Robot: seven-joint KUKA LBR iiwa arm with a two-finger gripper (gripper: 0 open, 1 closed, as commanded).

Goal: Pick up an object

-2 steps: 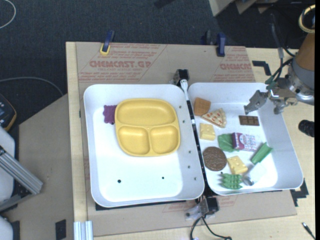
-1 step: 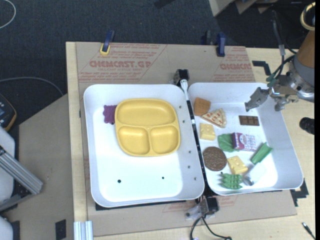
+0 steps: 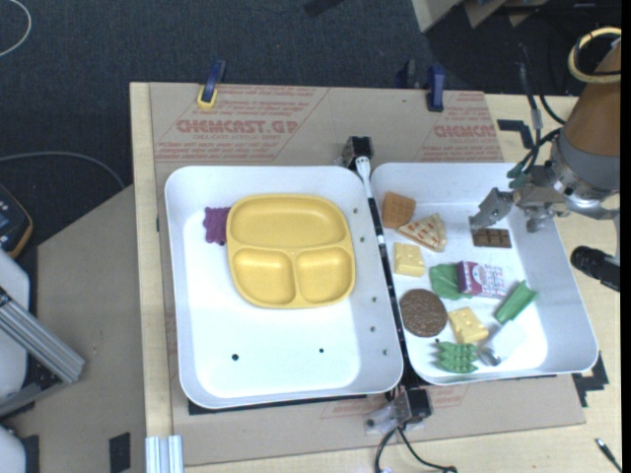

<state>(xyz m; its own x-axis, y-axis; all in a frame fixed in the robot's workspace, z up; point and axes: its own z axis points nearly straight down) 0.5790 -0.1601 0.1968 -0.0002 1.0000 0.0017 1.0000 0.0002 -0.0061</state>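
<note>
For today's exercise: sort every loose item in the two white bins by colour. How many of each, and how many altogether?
Yellow: 4 (divided tray, pizza wedge, cheese pieces and)
Brown: 3 (toast, cookie, chocolate bar)
Green: 3 ()
Purple: 2 ()
Total: 12

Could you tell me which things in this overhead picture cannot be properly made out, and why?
- Purple object, camera view: the yellow divided tray covers its right side, so its shape is unclear.
- Gripper, camera view: too small and blurred to judge the finger opening.
- Brown chocolate-like bar, camera view: partly under the gripper; contact cannot be told.
- Green toy pieces at the right bin's front: too small to identify.
</note>
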